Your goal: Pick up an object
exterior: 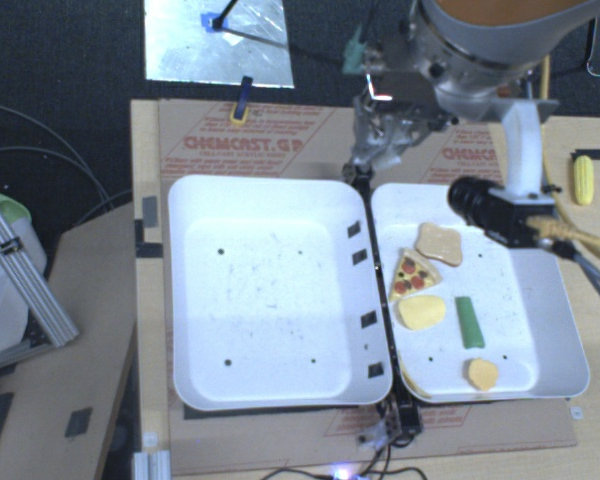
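The right bin holds several small food-shaped objects. A tan toast slice lies near its far left. Just below it is a pizza slice, then a pale yellow lump. A green stick lies beside the lump, and a small orange-yellow piece sits near the front edge. My gripper hangs over the far end of the seam between the two bins, above and to the left of the toast. It is apart from all the objects and nothing shows in it.
The left bin lies beside the right one. A black cylinder on the arm juts over the right bin's far edge. A yellow object rests on the bench at far right. A metal rail stands at left.
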Available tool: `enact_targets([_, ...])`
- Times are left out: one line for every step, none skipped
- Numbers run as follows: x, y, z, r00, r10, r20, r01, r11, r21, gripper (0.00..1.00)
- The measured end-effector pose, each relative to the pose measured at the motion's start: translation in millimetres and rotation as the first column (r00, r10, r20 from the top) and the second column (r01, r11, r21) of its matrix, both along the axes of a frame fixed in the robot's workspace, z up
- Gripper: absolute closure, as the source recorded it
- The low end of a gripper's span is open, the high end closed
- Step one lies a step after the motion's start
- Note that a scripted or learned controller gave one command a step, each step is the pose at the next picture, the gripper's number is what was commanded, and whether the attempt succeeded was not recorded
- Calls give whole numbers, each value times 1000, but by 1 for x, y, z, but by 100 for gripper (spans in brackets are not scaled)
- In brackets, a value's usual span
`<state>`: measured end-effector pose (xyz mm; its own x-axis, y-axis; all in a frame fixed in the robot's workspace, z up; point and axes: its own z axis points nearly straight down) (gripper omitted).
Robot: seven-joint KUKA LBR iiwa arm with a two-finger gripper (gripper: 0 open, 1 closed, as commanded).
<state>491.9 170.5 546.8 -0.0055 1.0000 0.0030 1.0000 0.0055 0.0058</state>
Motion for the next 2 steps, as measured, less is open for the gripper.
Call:
enact_targets([0,0,11,1000,3,3,-3,1000,1,100])
enact_targets([-6,10,-13,1000,-2,-5,2,1000,-2,100])
